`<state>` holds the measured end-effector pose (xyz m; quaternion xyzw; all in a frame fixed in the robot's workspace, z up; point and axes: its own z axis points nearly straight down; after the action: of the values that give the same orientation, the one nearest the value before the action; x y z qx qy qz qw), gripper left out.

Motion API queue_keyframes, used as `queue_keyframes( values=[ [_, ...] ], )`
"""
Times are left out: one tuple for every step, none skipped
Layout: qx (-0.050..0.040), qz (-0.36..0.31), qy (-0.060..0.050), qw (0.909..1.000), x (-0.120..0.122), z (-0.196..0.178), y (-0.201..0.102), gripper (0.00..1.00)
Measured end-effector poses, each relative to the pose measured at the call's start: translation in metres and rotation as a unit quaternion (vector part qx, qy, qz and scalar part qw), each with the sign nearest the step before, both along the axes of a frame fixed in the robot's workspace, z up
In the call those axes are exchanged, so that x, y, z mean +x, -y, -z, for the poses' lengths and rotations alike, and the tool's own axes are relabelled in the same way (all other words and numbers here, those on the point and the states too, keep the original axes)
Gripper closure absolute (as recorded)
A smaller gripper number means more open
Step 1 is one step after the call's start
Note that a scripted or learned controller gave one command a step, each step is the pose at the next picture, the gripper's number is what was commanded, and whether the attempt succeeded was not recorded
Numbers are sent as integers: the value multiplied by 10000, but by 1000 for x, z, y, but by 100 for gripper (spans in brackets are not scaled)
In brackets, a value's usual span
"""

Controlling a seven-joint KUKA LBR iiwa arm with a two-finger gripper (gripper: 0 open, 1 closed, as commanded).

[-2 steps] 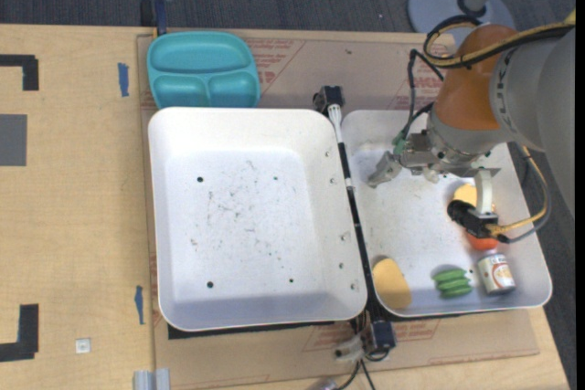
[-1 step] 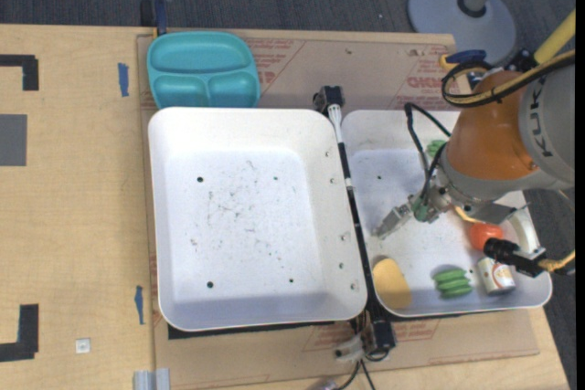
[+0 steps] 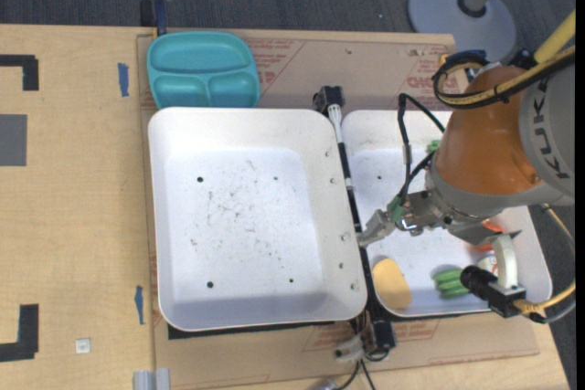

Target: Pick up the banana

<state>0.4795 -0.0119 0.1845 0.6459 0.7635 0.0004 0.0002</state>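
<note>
The banana [image 3: 392, 284] lies in the right bin [image 3: 379, 151], at its near-left corner, free of any grasp. The gripper [image 3: 407, 216] hangs above it — probably staged for descent — but the arm [image 3: 484, 142] masks it, so its state cannot be told.

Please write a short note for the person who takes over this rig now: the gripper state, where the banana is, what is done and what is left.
Gripper: low over the right bin, near its left wall; nothing visible between its fingers.
Banana: lies on the right bin's floor, near the front left corner, just in front of the gripper and apart from it.
Other things: a green item lies to the right of the banana; the left bin beside.
Done: the arm is over the correct bin.
Left: grasp the banana and lift it.
</note>
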Motion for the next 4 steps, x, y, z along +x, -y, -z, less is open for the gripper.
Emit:
queue_keyframes(
  values=[
    [0, 1163, -3, 9932, 0, 0, -91, 0],
    [-16, -171, -28, 9998, -1, 60, -124, 0],
    [4, -927, -16, 9957, -1, 94, -180, 0],
    [2, -370, -3, 9993, 36, 60, -224, 0]
  ],
)
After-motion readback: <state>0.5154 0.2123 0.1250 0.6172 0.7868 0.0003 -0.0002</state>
